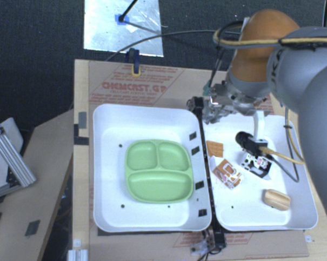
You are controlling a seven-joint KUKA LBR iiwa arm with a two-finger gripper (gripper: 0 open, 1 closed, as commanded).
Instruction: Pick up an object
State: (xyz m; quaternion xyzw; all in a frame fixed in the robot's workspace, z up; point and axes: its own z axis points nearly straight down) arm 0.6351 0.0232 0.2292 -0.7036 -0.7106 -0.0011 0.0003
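Observation:
My gripper (pixel 209 108) hangs over the far end of the divider between the two bins, at the right bin's (pixel 303 214) back left corner. In that bin lie a small orange-brown square piece (pixel 214 149), an orange-and-white patterned packet (pixel 227 174), a tan rounded block (pixel 277 199) and a small black-and-white item (pixel 257 163). The orange-brown piece is the closest, a short way in front of the gripper. Nothing shows held in the gripper.
A green divided plate (pixel 159 171) lies in the middle of the left bin (pixel 109 130). The grey arm and its orange band cover the right bin's far right side. A blue clamp (pixel 134 59) stands behind the bins on the board.

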